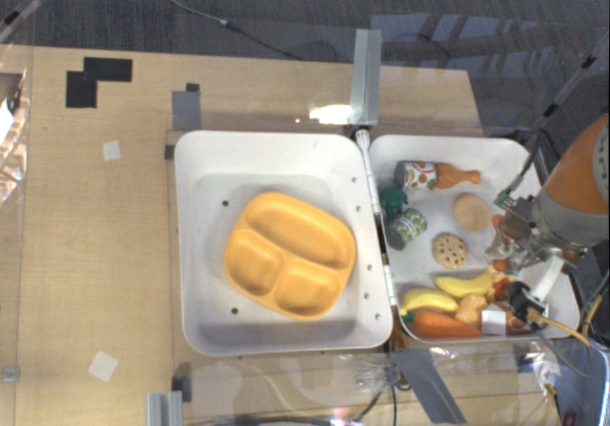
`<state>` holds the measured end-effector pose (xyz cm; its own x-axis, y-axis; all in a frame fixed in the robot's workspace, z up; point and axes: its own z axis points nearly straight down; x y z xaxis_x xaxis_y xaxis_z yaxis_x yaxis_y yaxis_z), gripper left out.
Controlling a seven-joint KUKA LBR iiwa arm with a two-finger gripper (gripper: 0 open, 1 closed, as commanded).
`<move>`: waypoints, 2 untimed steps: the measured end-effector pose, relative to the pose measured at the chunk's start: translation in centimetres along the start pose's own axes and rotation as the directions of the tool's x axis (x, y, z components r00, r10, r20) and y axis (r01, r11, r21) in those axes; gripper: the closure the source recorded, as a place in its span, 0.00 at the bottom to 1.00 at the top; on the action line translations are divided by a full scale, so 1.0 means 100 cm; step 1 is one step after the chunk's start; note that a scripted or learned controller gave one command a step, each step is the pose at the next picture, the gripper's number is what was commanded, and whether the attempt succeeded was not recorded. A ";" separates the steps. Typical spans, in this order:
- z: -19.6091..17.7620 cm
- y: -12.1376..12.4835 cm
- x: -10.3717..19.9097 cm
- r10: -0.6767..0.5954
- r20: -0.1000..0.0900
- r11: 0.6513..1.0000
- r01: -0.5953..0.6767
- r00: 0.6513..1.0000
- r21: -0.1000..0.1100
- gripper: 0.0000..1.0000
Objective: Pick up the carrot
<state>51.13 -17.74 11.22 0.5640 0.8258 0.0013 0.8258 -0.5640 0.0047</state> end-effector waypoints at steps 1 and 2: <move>0.009 -0.050 0.032 -0.004 0.000 1.000 0.004 1.000 0.005 1.00; -0.089 -0.021 -0.008 -0.045 -0.002 0.999 0.045 0.999 -0.007 1.00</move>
<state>48.92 -17.23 20.07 0.5259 0.8505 0.0030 0.8505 -0.5259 0.0114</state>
